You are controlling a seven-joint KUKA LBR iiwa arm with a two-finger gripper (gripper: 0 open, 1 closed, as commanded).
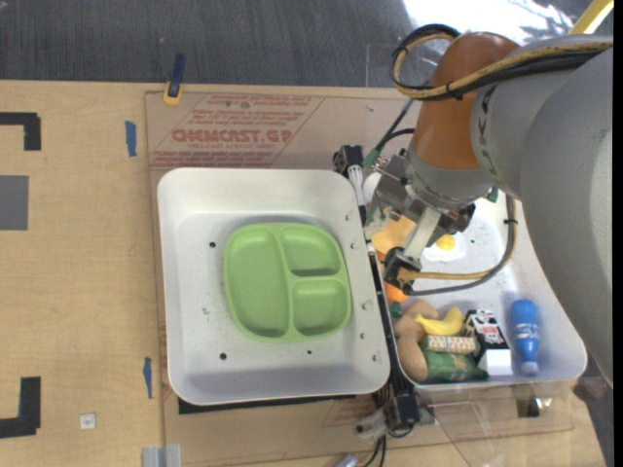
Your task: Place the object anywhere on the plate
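Camera view: claw low over the right bin's left edge, plate waiting in the left bin.

I have the claw (401, 266) down at the left edge of the right bin (565, 358), among yellow and orange items; I cannot tell whether it is spread or pinching anything. The things to pick from lie in that bin's near half: a banana (443, 321), a potato (413, 353), a blue bottle (524, 331). The green plate (287, 280) sits in the middle of the left bin (185, 212), bare. To do this step well, I judge I should confirm a firm hold, lift straight up clear of the shared bin walls, then cross left and lower over a plate section. The wrist points down and slightly left, the orange band (458, 95) above it, the grey arm (565, 134) entering from the right.
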